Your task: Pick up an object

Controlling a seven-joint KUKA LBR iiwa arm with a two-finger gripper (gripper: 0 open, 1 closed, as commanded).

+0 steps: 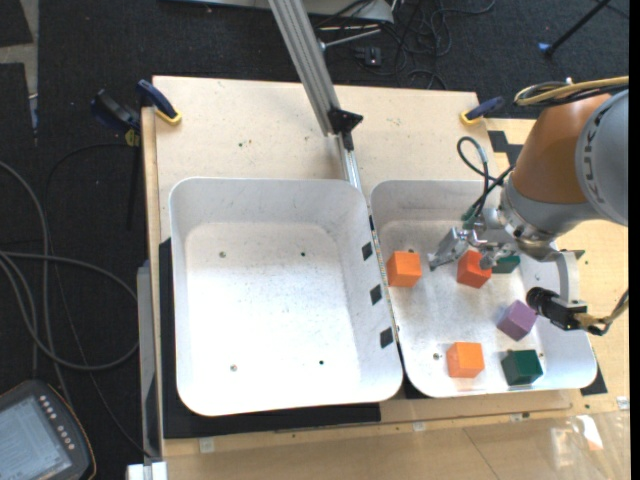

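Observation:
The right bin (420, 203) holds several small blocks. My gripper (466, 252) hangs low over the bin's middle, right above a red block (475, 272) whose top edge it hides. I cannot make out whether the red block is gripped. An orange block (405, 268) lies to the left of the gripper, near the divider. A purple block (517, 320), a second orange block (465, 359) and a dark green block (522, 366) lie nearer the front edge. A small green piece (508, 263) peeks out just right of the red block.
The left bin (200, 208) sits beside the right one, with raised walls between them. A slanted metal pole (305, 48) runs from the back down to the bins' junction. Clamps (160, 103) grip the board's back corners. Cables trail from the arm's wrist (560, 168).

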